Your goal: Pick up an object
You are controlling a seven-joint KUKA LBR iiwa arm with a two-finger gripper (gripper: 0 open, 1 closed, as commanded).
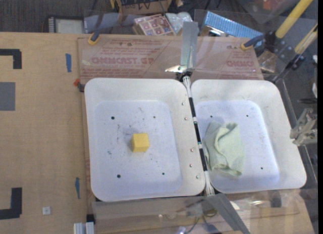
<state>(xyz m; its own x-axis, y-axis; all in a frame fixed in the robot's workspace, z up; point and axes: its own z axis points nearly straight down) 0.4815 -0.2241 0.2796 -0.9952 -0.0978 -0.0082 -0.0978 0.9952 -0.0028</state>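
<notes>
Resting in left bin (pixel 96 101), yellow block (pixel 141 142), plywood bench (pixel 40 127)

Both bins (pixel 136 89) are viewed from one fixed camera set above the bench (pixel 40 127), angled downward.

Two shallow white plastic bins sit side by side on a tan wooden bench (pixel 40 127). The right bin (pixel 282 106) lies just beside the gripper (pixel 304 129), and the left bin (pixel 101 101) is beyond it, well away. A clear sheet with red lettering (pixel 131 58) lies behind both bins. A strip of blue tape (pixel 68 62) marks the bench's far side from the gripper, and a yellow pole (pixel 298 8) slants behind the gripper.
</notes>
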